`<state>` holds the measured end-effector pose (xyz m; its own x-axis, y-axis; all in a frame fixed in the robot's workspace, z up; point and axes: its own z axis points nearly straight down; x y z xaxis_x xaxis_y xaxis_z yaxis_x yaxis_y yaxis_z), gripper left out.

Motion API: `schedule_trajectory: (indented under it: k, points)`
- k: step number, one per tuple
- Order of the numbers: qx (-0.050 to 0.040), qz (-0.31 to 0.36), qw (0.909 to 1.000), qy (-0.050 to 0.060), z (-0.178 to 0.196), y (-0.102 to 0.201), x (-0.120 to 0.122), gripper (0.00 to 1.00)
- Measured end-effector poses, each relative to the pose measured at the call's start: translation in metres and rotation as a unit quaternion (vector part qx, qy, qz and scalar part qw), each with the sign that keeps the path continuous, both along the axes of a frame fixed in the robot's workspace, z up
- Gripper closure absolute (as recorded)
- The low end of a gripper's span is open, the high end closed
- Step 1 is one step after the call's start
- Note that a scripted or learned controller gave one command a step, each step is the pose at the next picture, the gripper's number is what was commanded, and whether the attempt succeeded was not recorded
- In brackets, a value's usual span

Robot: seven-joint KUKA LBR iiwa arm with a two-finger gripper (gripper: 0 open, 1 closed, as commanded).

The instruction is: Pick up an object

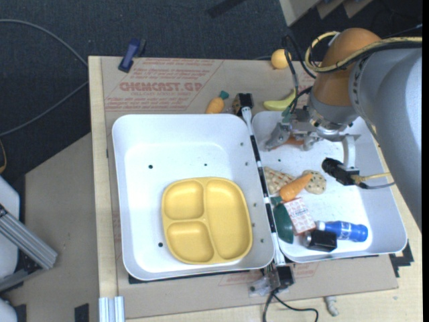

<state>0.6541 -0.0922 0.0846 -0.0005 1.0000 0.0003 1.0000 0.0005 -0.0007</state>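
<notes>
You see the hand low in the right bin, near a carrot; can't tell its grip.

An orange carrot lies tilted in the right bin, touching a waffle piece and a round cookie. Nearer the front edge lie a red-and-white packet, a blue bottle on its side and a dark green piece.

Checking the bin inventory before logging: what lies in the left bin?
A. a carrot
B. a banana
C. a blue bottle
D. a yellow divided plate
D: the yellow divided plate lies in the left bin, while the blue bottle and carrot lie in the right bin.
</notes>
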Motion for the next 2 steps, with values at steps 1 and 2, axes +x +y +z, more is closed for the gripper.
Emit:
schedule_trajectory:
  k: [1,2]
  points:
    - [-0.0009,-0.001,1.0000,-0.001,0.000,-0.040,0.012,0.00]
    - [-0.0001,-0.001,1.0000,0.001,0.009,-0.047,-0.123,0.00]
